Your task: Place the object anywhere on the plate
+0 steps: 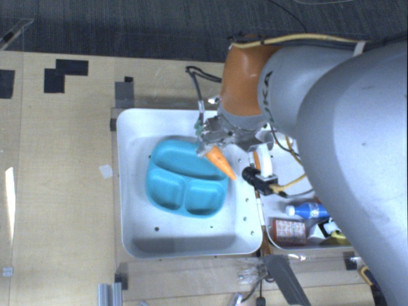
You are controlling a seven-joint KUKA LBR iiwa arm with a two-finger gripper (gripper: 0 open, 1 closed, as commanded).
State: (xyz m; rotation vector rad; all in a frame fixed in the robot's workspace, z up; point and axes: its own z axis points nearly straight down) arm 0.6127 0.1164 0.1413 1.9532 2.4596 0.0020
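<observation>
A blue plate (185, 178) with three compartments lies in the left white bin (131, 190). An orange toy carrot (220, 162) hangs tilted over the plate's upper right rim, its thick end up between the fingers of my gripper (208, 146). The gripper is shut on that thick end, and the carrot's tip points down and right toward the bin's right wall. My arm's orange band and grey body rise from the gripper toward the right and hide most of the right bin.
In the right bin (271, 238) lie a blue-and-white bottle (308, 210), a small red-brown box (290, 230) and a yellow item (338, 237) partly under my arm. The left bin's floor in front of the plate is bare white.
</observation>
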